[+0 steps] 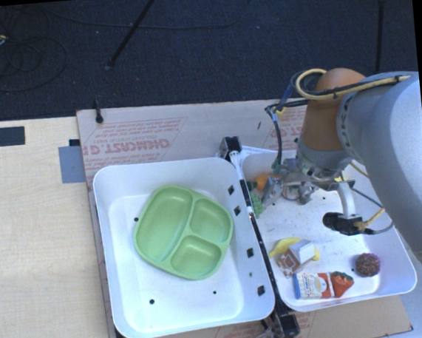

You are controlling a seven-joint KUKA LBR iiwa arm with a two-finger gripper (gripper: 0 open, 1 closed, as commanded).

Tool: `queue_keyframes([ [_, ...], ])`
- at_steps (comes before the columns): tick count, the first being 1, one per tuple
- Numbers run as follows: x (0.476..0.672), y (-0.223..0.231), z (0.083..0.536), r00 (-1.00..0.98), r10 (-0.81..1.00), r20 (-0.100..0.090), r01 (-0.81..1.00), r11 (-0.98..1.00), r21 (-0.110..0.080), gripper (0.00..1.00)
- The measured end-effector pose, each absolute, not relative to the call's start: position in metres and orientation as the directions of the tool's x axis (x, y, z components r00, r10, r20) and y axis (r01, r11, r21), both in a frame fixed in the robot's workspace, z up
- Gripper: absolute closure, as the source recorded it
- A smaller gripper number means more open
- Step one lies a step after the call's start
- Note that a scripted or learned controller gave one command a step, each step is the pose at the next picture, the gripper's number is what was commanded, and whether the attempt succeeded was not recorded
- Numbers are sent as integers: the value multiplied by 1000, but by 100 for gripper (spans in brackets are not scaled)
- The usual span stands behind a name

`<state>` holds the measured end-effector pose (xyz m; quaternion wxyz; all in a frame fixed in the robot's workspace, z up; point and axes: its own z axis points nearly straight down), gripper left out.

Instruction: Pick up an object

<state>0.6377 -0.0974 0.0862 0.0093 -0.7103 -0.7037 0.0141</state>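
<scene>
My gripper hangs low over the upper part of the right bin, below the orange wrist band. Just to its left, green and orange pieces lie against the bin's left wall. Toward the front of the right bin lie a yellow banana-like piece, a small grey-white box, a brown packet, a printed carton, a red strawberry and a dark brown ball. I see nothing between the fingers.
A green divided plate lies in the left bin. A divider with black clips runs between the bins. A black connector with cables hangs off the arm above the right bin. Cardboard lies under both bins.
</scene>
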Motion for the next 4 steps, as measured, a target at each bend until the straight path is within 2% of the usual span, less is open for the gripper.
queue_keyframes([
  [1,638,-102,85,8,1000,-3,1000,-8,-30,0],
  [3,638,-95,87,10,1000,-14,1000,-10,-25,0],
  [4,639,-98,86,9,1000,-9,1000,-9,-26,0],
])
